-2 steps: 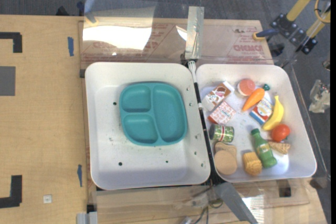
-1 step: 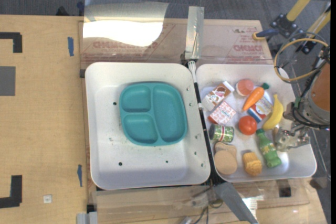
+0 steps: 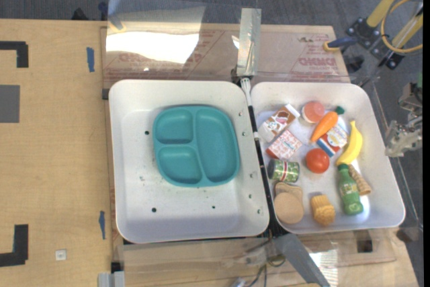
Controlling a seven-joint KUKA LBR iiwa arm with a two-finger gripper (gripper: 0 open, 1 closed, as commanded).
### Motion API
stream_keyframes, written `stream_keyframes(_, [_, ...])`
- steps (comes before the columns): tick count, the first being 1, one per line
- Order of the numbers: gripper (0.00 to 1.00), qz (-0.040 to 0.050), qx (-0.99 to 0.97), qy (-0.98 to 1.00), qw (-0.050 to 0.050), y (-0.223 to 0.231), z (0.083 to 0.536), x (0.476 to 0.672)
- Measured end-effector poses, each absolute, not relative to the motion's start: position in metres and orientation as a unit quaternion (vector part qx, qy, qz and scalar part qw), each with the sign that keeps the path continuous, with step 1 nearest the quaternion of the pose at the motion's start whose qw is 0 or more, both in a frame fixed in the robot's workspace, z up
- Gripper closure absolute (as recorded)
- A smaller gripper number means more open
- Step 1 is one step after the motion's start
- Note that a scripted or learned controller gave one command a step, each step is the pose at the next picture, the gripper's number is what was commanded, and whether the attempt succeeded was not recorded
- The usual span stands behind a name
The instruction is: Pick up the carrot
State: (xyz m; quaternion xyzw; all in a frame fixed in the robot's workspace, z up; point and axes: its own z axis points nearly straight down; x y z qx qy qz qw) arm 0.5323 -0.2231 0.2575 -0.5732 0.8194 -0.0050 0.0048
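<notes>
The orange carrot with its green top lies slanted in the right bin, in the upper middle. It rests among other toy foods, between a round tomato slice and a yellow banana. The gripper hangs at the far right, outside the bin's right rim and well apart from the carrot. Nothing shows in it.
The right bin also holds two small cartons, a red tomato, a green can, a green bottle, and bread pieces. A teal divided plate sits in the left bin.
</notes>
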Motion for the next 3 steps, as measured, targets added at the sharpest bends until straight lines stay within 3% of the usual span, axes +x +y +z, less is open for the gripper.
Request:
stream_keyframes(1, [1.00, -0.0024, -0.571, 0.821, 0.006, -0.222, 0.264, 0.533])
stream_keyframes(2, [1.00, 0.0033, -0.528, 0.850, 0.000, -0.216, 0.145, 0.479])
stream_keyframes(3, [1.00, -0.0062, -0.571, 0.821, 0.005, -0.224, 0.261, 0.483])
